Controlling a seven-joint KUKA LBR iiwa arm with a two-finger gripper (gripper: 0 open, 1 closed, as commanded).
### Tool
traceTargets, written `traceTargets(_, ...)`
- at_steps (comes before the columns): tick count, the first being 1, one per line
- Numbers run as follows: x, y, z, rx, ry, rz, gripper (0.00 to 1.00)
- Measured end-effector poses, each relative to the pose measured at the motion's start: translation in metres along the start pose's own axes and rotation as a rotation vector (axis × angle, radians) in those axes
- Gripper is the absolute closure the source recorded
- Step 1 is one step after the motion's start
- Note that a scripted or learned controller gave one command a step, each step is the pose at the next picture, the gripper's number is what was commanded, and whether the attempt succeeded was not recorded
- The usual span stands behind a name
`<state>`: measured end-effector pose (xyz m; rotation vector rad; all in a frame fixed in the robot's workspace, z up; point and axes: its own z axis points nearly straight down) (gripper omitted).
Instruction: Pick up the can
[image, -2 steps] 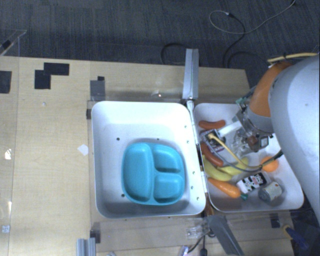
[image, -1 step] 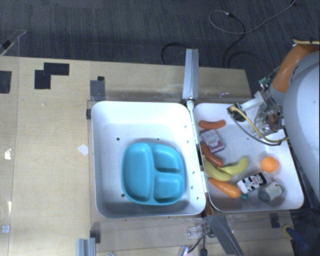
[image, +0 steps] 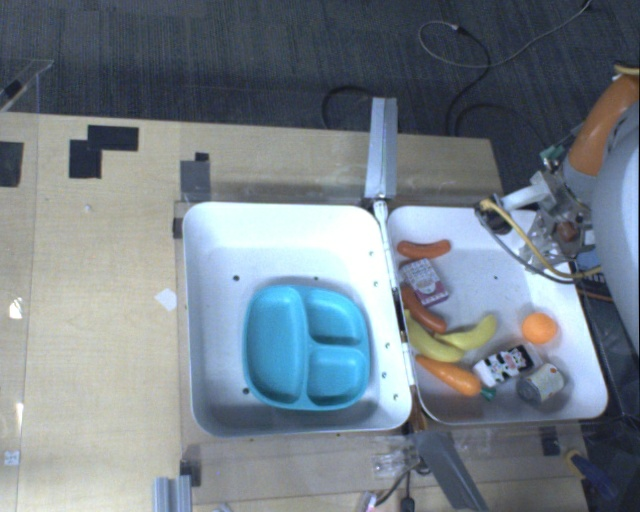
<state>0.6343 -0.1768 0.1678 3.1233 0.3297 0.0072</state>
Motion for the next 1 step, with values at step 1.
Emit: traceTargets(1,-0.0774,0.0059,-0.0360,0.001,-0.002,-0.016,1.00)
